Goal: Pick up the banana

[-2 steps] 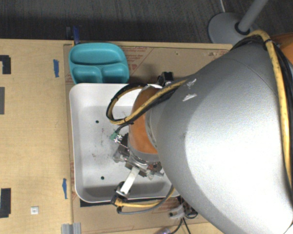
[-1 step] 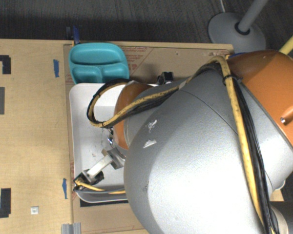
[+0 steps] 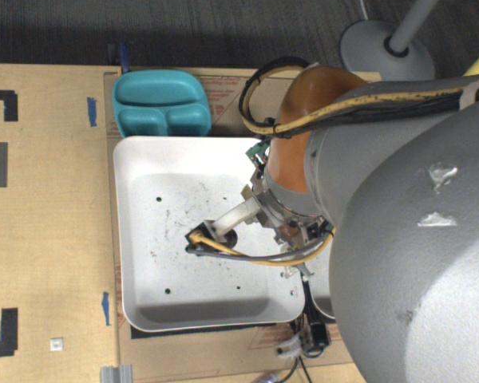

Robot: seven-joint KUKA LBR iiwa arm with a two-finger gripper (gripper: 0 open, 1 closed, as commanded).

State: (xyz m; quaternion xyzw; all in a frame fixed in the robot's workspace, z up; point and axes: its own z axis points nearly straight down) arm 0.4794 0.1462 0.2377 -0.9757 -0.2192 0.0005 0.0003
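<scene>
Grey arm (image 3: 407, 238) is taking up the whole right side, reaching in over the counter (image 3: 48, 238). Its orange band (image 3: 303, 134) is sitting just above the wrist, with a black-and-yellow cable bundle (image 3: 383, 100) running across it.

The counter, tan with black corner marks, is carrying a shallow white bin (image 3: 144, 294). The arm is hanging over the bin's right edge and covering that side. The bin floor is showing dark scuffs and a few small dark dots.

A teal moulded tray (image 3: 161, 102) is lying just beyond the bin's far edge, touching or nearly touching it.

A round grey stand base (image 3: 371, 46) is sitting on the dark carpet beyond the counter, its pole slanting away up and right.

The pincer (image 3: 292, 234) is pointing down over the bin's right half, below the wrist. From this angle I cannot tell whether it is apart or together, or whether it is gripping anything.

Banana: I cannot tell where it is lying.

Small strips of blue tape (image 3: 92, 110) are sticking to the counter left of the bin.
</scene>
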